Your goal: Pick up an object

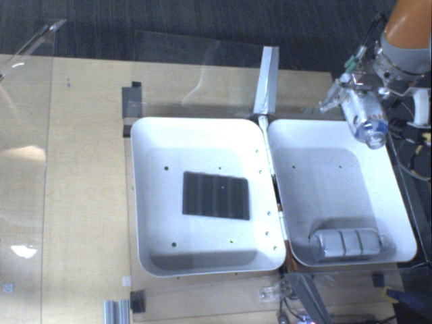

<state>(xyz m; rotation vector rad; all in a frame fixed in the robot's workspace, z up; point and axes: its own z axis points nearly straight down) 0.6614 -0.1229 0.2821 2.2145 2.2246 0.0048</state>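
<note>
Arm: grey with an orange band, reached in at the upper right.
Hand [368,123]: hung above the right bin's [337,201] far right corner; whether clenched or released could not be told.
Grey block [347,243]: lay against the right bin's near wall.
Dark ridged slab [216,196]: lay flat mid left bin [155,181].
Table [74,181]: pale wood.

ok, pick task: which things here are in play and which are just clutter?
In play:
- dark ribbed rectangular block, left white bin
- grey ribbed block, right white bin, near edge
- gripper, over the right bin's far corner

Lying about:
- clear plastic sheet
- upright metal post between the bins
</note>
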